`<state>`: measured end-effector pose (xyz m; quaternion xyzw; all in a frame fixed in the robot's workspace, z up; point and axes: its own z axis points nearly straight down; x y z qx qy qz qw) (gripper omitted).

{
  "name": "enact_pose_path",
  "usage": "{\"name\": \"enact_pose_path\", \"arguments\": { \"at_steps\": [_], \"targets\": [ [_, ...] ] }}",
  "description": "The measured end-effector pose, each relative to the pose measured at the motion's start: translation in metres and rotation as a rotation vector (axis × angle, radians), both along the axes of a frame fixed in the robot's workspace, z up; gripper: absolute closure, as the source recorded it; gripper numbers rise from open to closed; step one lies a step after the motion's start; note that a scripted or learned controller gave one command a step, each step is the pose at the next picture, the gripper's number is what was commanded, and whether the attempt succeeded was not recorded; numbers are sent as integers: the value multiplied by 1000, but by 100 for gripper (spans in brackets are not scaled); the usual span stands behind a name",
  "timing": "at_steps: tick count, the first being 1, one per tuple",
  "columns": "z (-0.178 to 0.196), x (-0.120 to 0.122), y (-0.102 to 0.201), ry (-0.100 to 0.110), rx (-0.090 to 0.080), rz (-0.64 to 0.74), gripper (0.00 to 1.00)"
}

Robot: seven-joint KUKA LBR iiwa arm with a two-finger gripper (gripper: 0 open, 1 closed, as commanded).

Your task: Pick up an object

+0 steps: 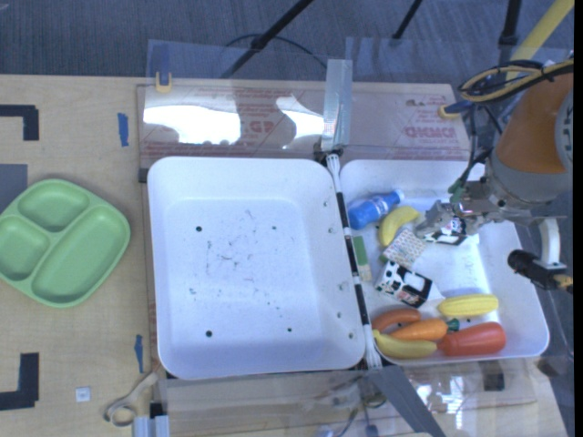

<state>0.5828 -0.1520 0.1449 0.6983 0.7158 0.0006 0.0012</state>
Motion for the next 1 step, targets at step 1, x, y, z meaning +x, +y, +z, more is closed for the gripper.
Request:
{"name": "enact_pose_path", "arguments": {
  "at_steps": [1],
  "targets": [
    [-46,40,-39,-20,11,5,0]
  ]
}}
